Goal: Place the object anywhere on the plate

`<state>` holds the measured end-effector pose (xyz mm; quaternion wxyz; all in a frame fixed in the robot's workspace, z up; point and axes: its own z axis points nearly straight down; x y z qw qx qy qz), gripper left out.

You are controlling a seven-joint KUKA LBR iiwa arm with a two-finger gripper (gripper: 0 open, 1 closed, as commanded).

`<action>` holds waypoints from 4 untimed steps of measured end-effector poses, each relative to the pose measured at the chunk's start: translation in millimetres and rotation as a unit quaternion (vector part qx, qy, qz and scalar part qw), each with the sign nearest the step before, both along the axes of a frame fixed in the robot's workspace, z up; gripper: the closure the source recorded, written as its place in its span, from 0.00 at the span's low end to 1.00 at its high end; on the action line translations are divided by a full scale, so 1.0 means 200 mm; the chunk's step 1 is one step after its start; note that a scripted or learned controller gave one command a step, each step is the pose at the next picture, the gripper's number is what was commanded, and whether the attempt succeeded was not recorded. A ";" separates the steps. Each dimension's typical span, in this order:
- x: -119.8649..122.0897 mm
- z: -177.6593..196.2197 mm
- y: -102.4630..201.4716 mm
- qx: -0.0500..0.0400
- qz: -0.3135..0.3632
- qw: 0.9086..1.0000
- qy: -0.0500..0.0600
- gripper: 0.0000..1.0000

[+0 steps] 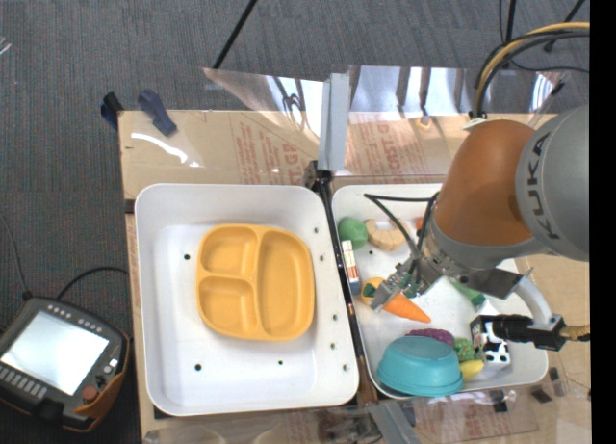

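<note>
Seemingly the fingers (388, 293) touch the carrot (408, 310); grip unclear; its tip points lower right.

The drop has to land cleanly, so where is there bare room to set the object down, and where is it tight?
The yellow plate has three bare compartments, and bare floor of the left bin rings it. The right bin is crowded: the gripper sits over the carrot, with the teal bowl, purple grapes and green toy close around.

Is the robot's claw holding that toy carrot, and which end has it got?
It cannot be told. The gripper sits right at the toy carrot, by its blunt end, but the view doesn't show the carrot between the fingers.
</note>
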<state>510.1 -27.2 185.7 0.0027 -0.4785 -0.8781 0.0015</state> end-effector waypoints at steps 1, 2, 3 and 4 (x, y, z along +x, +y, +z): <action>0.00 0.00 0.31 0.001 0.095 0.995 0.000 1.00; 0.07 0.00 0.64 0.001 0.160 0.987 -0.001 1.00; 0.43 0.39 0.70 0.000 0.200 0.980 -0.006 1.00; 0.43 0.37 0.70 0.000 0.201 0.980 -0.003 0.00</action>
